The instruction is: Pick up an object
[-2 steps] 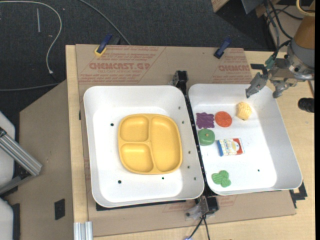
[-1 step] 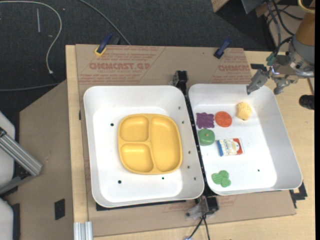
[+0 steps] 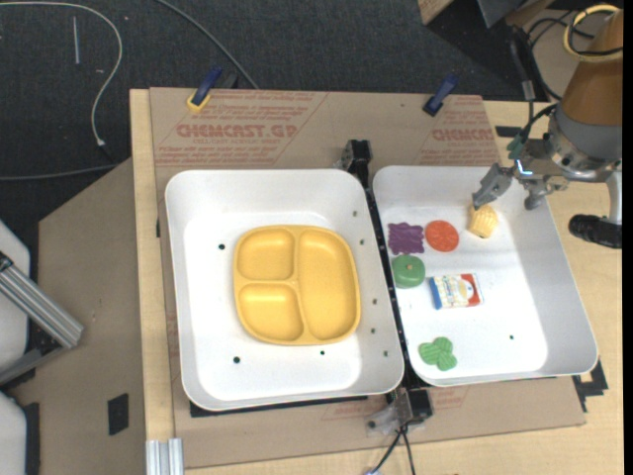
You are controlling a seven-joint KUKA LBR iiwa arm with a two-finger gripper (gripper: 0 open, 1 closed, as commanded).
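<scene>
In the right bin (image 3: 534,295) lie several small objects. A pale yellow lump (image 3: 483,223) rests near the back. To its left are an orange-red disc (image 3: 442,236) and a purple piece (image 3: 405,237). A green round piece (image 3: 407,271), a red and white packet (image 3: 455,291) and a green leafy piece (image 3: 437,353) lie further forward. My gripper (image 3: 510,194) hovers over the bin's back right, open, with nothing between its fingers. Its left fingertip (image 3: 484,195) is just above the yellow lump.
The left bin (image 3: 198,216) holds a yellow divided plate (image 3: 297,285). A black clamp (image 3: 356,153) stands at the back between the bins. Blue clips (image 3: 205,88) hold the cardboard sheet under them. Cables run past the bench's far left.
</scene>
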